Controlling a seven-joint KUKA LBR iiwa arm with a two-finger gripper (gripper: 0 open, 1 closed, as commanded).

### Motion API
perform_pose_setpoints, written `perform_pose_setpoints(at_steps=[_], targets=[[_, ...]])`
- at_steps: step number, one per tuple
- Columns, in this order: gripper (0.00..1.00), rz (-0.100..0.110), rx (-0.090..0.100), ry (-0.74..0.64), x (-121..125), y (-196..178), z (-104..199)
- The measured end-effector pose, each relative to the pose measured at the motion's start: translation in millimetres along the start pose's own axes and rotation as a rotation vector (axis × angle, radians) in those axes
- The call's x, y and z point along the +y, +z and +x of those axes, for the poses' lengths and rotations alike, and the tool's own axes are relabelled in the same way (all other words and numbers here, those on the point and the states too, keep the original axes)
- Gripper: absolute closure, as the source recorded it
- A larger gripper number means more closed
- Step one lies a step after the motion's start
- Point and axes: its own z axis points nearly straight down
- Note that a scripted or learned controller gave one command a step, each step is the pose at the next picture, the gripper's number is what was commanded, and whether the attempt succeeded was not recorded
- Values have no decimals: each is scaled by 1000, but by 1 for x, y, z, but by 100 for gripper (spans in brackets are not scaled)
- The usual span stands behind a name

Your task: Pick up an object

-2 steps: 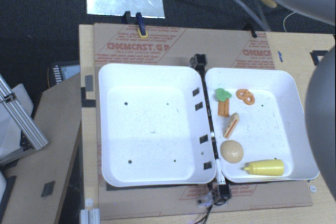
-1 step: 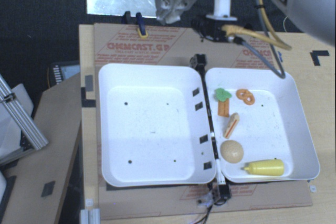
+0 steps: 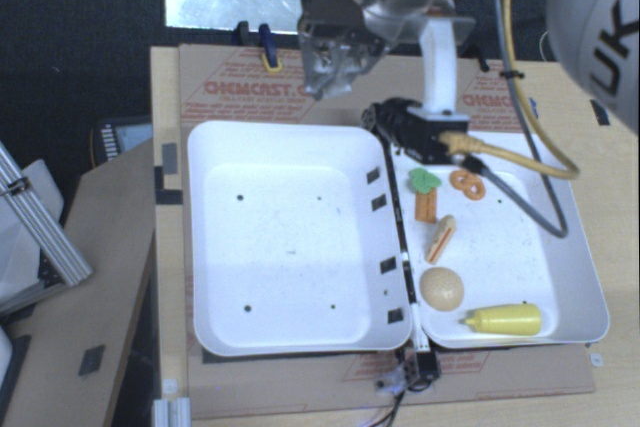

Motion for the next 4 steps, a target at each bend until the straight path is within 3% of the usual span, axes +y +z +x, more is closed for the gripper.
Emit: perform_pose_setpoints(at_steps=[1, 2, 3, 4], targets=[[0, -2, 0, 2, 3, 0, 0], [100, -4, 1, -1, 3, -11, 0], [0, -3, 1, -2, 3, -11, 0], [100, -5, 3, -5, 3, -22, 1]])
